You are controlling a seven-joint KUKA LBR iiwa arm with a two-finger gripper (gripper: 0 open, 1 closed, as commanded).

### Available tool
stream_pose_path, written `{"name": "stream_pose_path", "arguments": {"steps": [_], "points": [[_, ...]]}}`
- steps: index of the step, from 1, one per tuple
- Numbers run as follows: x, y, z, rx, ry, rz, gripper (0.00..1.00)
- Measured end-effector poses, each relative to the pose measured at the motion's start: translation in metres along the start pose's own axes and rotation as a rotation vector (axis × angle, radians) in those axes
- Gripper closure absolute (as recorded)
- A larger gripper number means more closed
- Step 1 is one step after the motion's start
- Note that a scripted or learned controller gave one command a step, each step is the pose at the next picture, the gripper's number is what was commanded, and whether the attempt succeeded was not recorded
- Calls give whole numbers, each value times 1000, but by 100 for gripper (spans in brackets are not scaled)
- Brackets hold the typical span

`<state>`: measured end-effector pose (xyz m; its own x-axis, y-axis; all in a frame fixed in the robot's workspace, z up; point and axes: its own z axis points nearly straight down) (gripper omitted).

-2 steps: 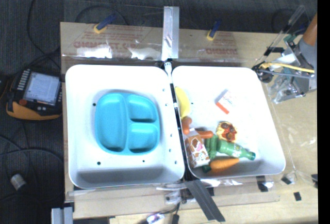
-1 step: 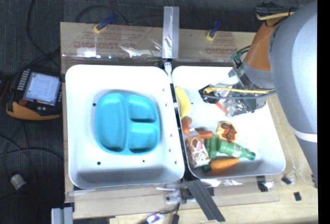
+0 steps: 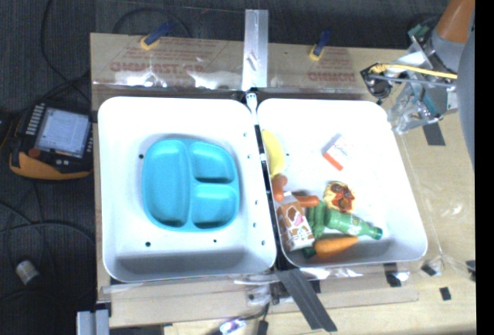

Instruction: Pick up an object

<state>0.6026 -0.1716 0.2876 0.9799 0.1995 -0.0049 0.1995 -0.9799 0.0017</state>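
Note:
The right white bin (image 3: 404,185) holds a heap of toy food along its left and front sides. A yellow banana (image 3: 272,152) lies against the left wall. Below it are a brown snack packet (image 3: 295,224), a green bottle (image 3: 351,226) lying flat, an orange carrot (image 3: 336,246) and a pizza-like piece (image 3: 340,195). A small white and orange item (image 3: 333,151) lies alone further back. My gripper (image 3: 413,103) hangs over the bench just beyond the bin's back right corner, apart from all the objects.
The left white bin (image 3: 116,194) holds a blue divided tray (image 3: 191,183). A metal post (image 3: 255,48) stands behind the wall between the bins. A handheld device (image 3: 52,139) lies on the floor at far left. The right bin's middle and right side are bare.

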Motion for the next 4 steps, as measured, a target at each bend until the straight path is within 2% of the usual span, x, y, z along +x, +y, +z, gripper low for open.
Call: {"name": "stream_pose_path", "arguments": {"steps": [1,2,3,4], "points": [[-44,-140,106,4,-3,-3,100],[-48,-41,14,0,0,-129,100],[-65,-160,-7,2,0,-4,100],[-24,-232,9,1,0,-32,100]]}}
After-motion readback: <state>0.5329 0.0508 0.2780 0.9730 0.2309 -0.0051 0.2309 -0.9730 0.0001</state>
